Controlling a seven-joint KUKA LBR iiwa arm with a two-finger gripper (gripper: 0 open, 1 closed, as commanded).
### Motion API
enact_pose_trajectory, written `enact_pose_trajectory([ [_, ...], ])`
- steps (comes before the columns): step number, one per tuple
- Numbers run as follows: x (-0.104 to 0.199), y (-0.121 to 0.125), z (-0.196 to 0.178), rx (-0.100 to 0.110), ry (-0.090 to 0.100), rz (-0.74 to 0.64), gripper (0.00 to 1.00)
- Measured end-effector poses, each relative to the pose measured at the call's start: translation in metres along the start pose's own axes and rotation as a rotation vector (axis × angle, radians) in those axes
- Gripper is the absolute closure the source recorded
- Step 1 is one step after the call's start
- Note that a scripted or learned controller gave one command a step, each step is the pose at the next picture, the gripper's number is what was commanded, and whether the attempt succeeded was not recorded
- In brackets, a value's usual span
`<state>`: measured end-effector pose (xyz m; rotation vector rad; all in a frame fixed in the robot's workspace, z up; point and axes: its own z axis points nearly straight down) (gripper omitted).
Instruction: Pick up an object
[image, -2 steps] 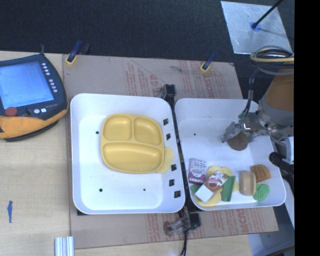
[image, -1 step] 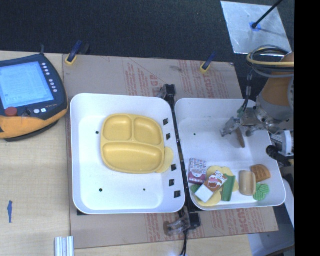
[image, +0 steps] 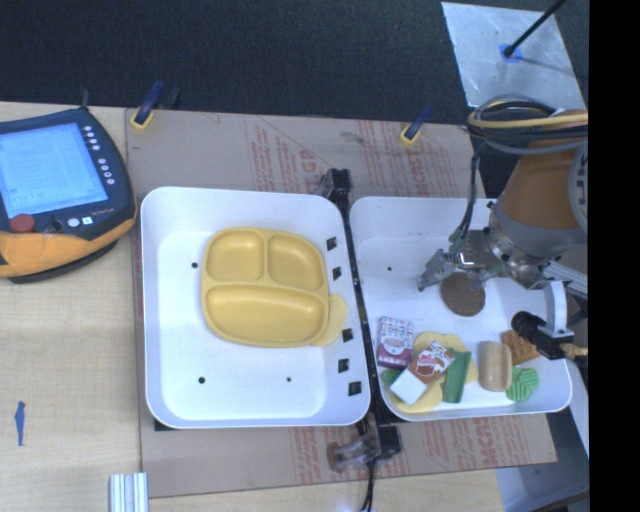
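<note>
pincer (image: 452, 268) over right bin (image: 400, 222), fingers spread wide, gripping nothing | brown round disc (image: 463, 295) just below it, possibly touching, flat, no clear long axis | yellow divided plate (image: 266, 286) in left bin (image: 170, 300)

Two shallow white bins sit side by side on a cardboard sheet (image: 300, 150) laid over the tabletop (image: 60, 380). The left bin (image: 170, 390) holds a yellow divided plate (image: 265, 287) lying flat near its middle. The right bin (image: 400, 225) carries a cluster of small items along its near edge: a red-and-white packet (image: 394, 340), a yellow piece (image: 428, 395), a green stick (image: 457, 377), a tan bread roll (image: 493, 365) and a green leafy piece (image: 523, 384). A brown round disc (image: 463, 295) lies further back. The arm (image: 540, 195) reaches in from the right, its tool (image: 455, 268) low over the right bin, just beside the disc. A teach pendant (image: 55, 180) rests at the left.
</note>
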<state>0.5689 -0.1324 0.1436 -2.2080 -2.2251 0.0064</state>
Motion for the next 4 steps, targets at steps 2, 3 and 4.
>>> enact_pose_trajectory([
  [2,-0.044,0.005,0.052,-0.009,-0.007,0.004,0.00],
  [3,-0.045,0.008,0.036,-0.015,-0.005,0.004,1.00],
  [4,-0.081,-0.024,-0.021,-0.007,-0.004,0.007,1.00],
])
